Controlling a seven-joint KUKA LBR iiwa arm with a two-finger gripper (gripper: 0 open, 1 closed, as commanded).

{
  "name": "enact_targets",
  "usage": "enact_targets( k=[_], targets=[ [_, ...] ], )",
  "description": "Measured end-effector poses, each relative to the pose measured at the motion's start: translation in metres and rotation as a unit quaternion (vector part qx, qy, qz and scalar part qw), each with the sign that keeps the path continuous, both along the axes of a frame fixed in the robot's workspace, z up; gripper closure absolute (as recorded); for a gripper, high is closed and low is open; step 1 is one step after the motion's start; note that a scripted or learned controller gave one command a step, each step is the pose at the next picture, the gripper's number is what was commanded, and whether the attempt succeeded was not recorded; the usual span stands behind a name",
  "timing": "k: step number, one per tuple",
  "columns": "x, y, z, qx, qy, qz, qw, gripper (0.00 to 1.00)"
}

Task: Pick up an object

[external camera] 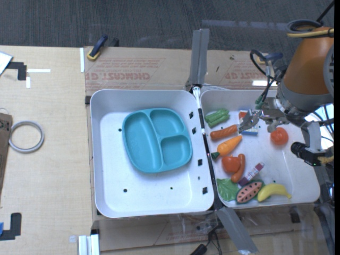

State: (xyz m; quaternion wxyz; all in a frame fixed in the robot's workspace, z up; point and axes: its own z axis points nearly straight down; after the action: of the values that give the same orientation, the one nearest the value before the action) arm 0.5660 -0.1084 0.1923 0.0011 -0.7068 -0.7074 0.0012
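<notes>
Camera view from above: the gripper (249,122) hangs over the upper middle of the right bin (303,193), and whether it is spread or pressed together cannot be told from this angle. Nothing can be seen between its tips. A small blue-and-white block (249,133) lies right under it, partly hidden. The tomato (279,136) sits just to its right, well inside reach, round and red-orange. The green pepper (217,116) lies to the gripper's left, near the bin's upper left corner, with the long orange carrot (223,132) just below it.

Further down the same bin lie an orange wedge (229,145), a red-orange pepper (232,163), a purple marker (252,172), a lettuce leaf (227,188), a watermelon slice (249,191) and a yellow banana (273,191) along the lower edge.

The left bin (106,158) holds a teal plate (158,139) with three compartments, tilted a little, lying about mid-bin.

On the bench (48,195) to the left lies a tape ring (25,136).
</notes>
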Motion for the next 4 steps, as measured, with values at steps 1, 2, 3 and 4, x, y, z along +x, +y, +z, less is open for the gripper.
enact_targets(
  k=[1,2,3,4],
  targets=[
    [0.046,-0.002,-0.085,-0.0006,-0.002,-0.016,0.9999,0.0],
    [0.046,-0.003,-0.076,-0.0006,-0.002,-0.017,0.9998,1.0],
    [0.044,0.072,0.042,-0.0005,-0.001,-0.012,0.9999,1.0],
    [0.071,0.014,0.009,-0.0007,-0.002,0.135,0.9909,1.0]
  ],
)
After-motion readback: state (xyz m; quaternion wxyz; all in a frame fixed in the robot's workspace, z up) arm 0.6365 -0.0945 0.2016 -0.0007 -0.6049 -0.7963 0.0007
